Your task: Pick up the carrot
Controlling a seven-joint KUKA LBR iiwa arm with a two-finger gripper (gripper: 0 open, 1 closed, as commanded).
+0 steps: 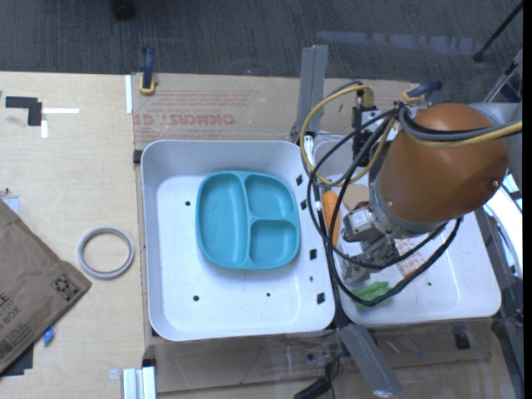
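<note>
In the right bin [465, 302], the orange carrot [330, 207] peeks out near the left wall, mostly hidden behind black cables and the arm. Its green top [371, 290] lies lower down, toward the bin's front. The arm's orange band and wrist hang over the bin's left half, and the gripper [367, 256] reaches down just right of the carrot. Cables and the wrist body cover its tips.
The left bin [166, 248] holds a teal divided plate [248, 220]. A tape ring [105, 251] and a cardboard box [33, 293] lie on the bench at the left. Black and yellow cables [324, 189] loop over the divider between the bins.
</note>
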